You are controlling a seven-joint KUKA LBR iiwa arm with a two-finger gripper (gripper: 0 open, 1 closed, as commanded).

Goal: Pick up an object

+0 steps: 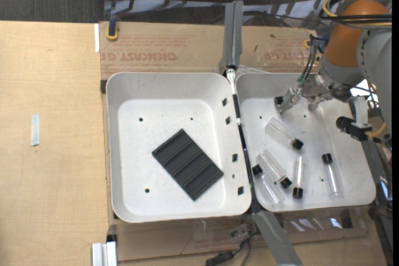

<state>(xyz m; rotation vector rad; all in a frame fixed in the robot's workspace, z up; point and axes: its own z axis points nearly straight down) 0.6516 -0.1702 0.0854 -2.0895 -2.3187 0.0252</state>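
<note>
Clear vials (pixel 282 174) in right bin (pixel 368 196), gripper (pixel 298 101) hovering above, fingers spread

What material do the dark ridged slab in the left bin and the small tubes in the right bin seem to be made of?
Dark ridged slab: probably matte rubber or plastic; dull black, no glare. Small tubes: likely clear plastic or glass with black caps; the white bin shows through them.

One fixed camera looks down at a slant on both bins (pixel 118 134), from well above.
</note>
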